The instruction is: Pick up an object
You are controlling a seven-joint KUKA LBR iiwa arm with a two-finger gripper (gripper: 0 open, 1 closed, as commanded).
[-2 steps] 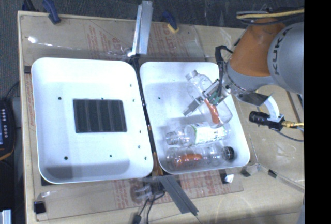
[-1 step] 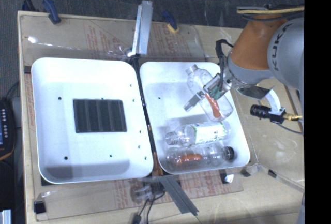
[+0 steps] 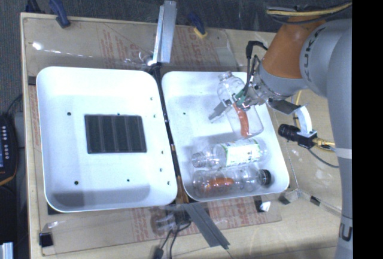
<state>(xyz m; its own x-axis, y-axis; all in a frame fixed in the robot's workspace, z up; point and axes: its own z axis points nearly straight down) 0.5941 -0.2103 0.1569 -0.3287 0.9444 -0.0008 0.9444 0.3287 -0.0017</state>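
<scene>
At the lower edge of the frame, grey brackets (image 3: 206, 229) and a cable are partly cut off below the bins. Just above them, in the right bin (image 3: 179, 132), two clear plastic bottles lie on their sides: the lower one (image 3: 230, 181) has a dark cap at its right end and something orange inside, and the upper bottle (image 3: 230, 155) wears a white and green label. Both are glossy and hard to outline against the white plastic. Higher in the same bin a third clear bottle (image 3: 236, 105), with an orange streak in it, sits tilted under the hand (image 3: 239, 99); the bottle blurs into the hand and the hand's fingers merge with it, so I cannot tell whether they are apart or together. The left bin (image 3: 60, 180) is smooth and round-cornered, holding a dark ribbed rectangle (image 3: 115, 133). The pale wooden desk (image 3: 90, 36) carries blue clamps (image 3: 58, 11) along its upper edge, with dark carpet beyond.
</scene>
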